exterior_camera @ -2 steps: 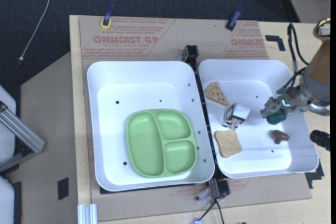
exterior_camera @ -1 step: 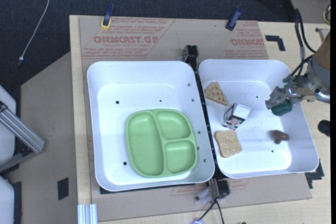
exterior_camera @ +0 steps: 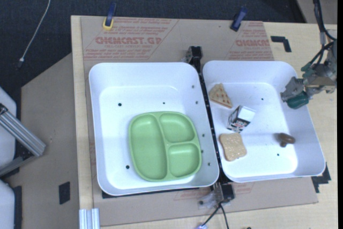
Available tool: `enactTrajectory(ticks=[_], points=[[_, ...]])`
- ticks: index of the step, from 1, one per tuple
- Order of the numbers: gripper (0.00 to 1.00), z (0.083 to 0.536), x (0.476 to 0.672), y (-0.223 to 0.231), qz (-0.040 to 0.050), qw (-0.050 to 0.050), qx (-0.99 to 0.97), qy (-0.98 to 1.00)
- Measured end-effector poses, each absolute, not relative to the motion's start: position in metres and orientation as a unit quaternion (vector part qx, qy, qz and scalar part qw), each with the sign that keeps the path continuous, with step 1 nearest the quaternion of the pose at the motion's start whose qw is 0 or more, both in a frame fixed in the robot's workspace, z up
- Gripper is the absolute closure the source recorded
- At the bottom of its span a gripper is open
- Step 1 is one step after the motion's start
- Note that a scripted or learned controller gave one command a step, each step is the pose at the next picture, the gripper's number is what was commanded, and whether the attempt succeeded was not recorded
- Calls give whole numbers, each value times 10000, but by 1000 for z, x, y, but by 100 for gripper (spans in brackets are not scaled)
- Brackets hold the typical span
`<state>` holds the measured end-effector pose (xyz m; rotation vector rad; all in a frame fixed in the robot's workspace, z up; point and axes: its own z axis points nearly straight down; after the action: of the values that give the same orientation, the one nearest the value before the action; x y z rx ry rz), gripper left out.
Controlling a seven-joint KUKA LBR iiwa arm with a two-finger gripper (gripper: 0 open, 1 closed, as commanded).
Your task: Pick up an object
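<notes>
Bins sit side by side on my bench. The left bin holds a green tray with three compartments, lying flat toward the near side. The right bin holds four small things: a tan wedge near its left wall at the far side, a small box just below that, tilted, a slice of toast nearer still and close to the left wall, and a brown lump well apart from them toward the right wall. My claw hangs at the right rim of the right bin, teal at the tip, over the rim rather than over any of the pieces. Nothing lies between its tips that I can see. Whether it is apart or together I cannot tell from this angle.
</notes>
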<state>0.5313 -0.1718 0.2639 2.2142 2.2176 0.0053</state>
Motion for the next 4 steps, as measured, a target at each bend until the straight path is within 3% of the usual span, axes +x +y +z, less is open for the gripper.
enactTrajectory(ticks=[2, 4], points=[[100, 259, 531, -73, 0, -12, 7066, 7076], [100, 233, 505, 25, -6, -26, 7051, 7091]])
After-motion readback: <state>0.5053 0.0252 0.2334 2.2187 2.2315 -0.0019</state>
